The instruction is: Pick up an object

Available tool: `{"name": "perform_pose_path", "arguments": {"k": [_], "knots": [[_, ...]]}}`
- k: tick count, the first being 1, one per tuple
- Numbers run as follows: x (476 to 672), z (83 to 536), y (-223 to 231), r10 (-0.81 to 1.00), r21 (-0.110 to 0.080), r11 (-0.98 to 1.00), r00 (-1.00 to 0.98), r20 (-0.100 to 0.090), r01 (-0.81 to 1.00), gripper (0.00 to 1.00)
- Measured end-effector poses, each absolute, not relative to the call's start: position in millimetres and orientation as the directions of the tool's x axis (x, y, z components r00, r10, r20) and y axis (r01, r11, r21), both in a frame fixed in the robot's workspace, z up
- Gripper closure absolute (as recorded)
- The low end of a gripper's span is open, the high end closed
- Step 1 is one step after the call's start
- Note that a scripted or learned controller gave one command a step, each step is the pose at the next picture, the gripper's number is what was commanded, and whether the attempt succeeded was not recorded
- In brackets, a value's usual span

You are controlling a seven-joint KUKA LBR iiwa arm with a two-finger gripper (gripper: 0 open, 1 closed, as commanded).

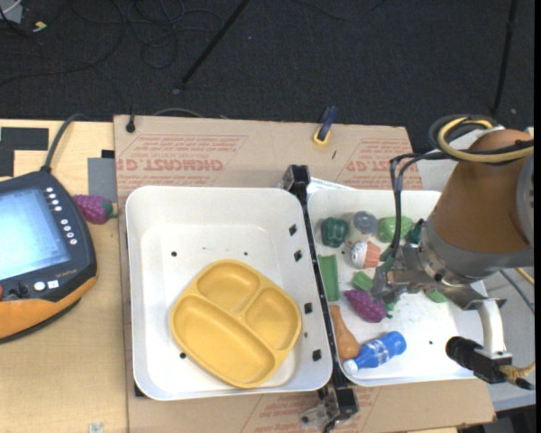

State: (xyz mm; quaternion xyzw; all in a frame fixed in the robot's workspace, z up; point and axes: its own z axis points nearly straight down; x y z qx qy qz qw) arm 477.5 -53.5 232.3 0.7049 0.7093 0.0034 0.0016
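A: Gripper (389,282) low in the right bin (433,368), centre-right of frame; jaws?

B: Cannot tell. Purple toy grapes (365,304) just beneath: light, bumpy, rigid plastic probably. Pinch across the cluster's middle.

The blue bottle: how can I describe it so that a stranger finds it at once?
Look in the right bin, the one the arm reaches into. Along its near edge lies the blue bottle on its side, next to an orange carrot. It is the only blue thing there, and its cap end is white.
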Motion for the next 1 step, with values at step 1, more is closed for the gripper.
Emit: {"name": "perform_pose_path", "arguments": {"k": [1], "knots": [[528.3, 248.8, -8.9, 1.0, 0.001, 0.005, -0.005, 0.001, 1.0, 1.0]]}}
